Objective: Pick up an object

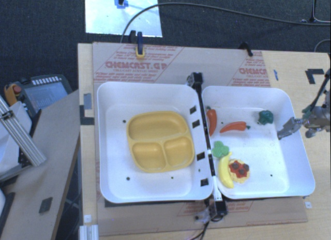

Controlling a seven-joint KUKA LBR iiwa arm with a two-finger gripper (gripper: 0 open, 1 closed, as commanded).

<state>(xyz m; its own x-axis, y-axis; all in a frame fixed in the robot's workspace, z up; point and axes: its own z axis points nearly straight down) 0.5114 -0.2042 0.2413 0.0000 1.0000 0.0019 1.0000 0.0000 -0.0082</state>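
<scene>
On the bench sit two shallow white bins side by side, the left bin (111,109) and the right bin (289,182), meeting along a dark hinged seam down the middle.

Counting what they carry: the left bin holds one thing, a yellow tray (159,140) with three compartments, lying near the bin's centre with white floor all round it. The right bin holds six small things. Two red-orange peppers lie toward its far-left corner: one pepper (211,121) runs along the left wall, the other pepper (234,126) lies just beside it, slanted toward the middle. One green broccoli piece (266,117) sits alone near the far-right corner, well apart from the rest. Along the left wall toward the near edge cluster one green leafy piece (221,149), one yellow banana (225,172) and one small pizza round (239,170) with red topping, the banana touching the pizza round.

I hang at the right bin's right edge, my jaws (286,129) reaching just over the rim at about the level of the slanted pepper. They grip nothing, and whether they stand wide or narrow I cannot tell.

Open room lies across the right bin's centre, its near-right corner and its right half, between me and the peppers.
</scene>
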